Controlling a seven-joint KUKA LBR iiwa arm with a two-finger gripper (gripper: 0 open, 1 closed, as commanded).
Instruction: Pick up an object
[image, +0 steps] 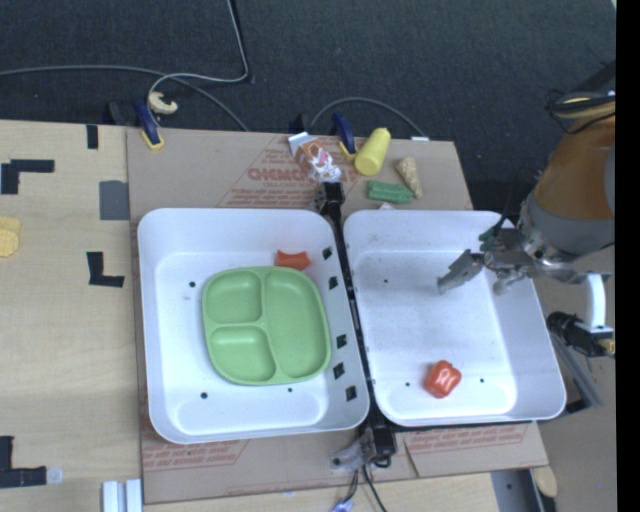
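Observation:
A small red object (442, 379), shaped like a pepper, lies near the front of the right bin (400, 320). My gripper (478, 277) hovers over the right side of that bin, up and to the right of the red object and well apart from it. Its fingers (455, 273) are spread open and hold nothing. In the left bin (170, 300) sits a green divided plate (266, 326), with a small orange piece (292, 259) just behind it.
On the cardboard behind the bins lie a yellow object (373, 150), a green piece (388, 192), a beige cone (408, 176) and a small printed packet (318, 158). Black clips (345, 330) line the joint between the bins. The arm's grey and orange body (575, 200) rises at the right.

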